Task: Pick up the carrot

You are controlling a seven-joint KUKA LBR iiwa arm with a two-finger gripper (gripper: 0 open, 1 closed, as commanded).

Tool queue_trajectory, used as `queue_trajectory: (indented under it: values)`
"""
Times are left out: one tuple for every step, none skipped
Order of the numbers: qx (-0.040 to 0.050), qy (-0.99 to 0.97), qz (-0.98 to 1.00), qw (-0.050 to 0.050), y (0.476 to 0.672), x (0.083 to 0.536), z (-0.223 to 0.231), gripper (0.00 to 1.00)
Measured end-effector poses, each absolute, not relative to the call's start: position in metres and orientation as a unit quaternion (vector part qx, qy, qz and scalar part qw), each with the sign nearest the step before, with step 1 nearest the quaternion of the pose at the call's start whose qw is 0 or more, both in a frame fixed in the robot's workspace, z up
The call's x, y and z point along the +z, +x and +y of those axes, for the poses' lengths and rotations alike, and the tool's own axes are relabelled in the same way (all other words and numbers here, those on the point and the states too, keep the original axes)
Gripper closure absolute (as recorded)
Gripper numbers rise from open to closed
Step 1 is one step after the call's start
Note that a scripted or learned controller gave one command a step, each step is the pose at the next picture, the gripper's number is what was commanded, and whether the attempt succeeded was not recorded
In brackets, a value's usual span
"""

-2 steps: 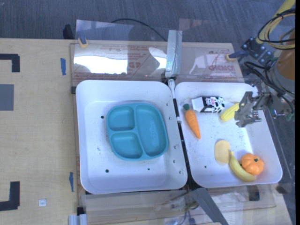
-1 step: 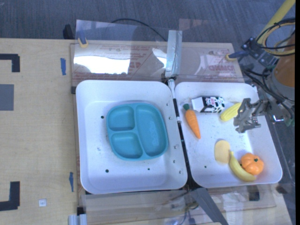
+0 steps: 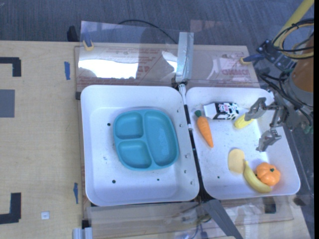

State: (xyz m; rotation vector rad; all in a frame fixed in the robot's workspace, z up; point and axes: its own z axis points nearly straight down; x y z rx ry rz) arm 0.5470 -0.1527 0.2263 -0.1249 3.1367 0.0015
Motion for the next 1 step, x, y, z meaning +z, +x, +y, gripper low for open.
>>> queue_trajectory:
  values:
    - [0.0009, -0.221, 0.975, 0.0, 0.5171, 0.1485, -0.1532, 0.0]
